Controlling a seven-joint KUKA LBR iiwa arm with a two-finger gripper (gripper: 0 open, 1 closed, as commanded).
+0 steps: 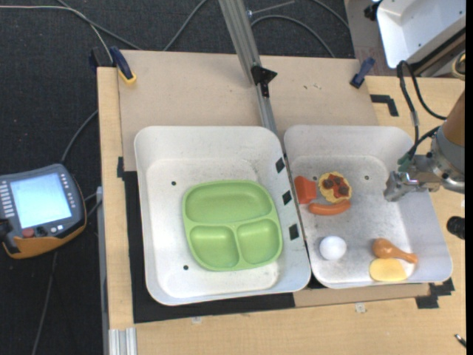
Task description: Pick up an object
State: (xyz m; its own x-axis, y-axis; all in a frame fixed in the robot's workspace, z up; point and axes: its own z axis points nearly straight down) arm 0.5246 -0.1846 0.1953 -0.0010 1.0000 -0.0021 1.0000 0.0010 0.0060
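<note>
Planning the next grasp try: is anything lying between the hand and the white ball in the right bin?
Nothing visible does. The hand sits at the right bin's right side, and bare bin floor runs from it down-left to the white ball. The sausage lies just above that line, the chicken drumstick to the right of it.

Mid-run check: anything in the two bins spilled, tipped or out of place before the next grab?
Nothing stands out. The green divided plate lies flat in the left bin. In the right bin, the small pizza, hot dog, white ball and drumstick lie apart. The gripper sits at that bin's right side.
</note>
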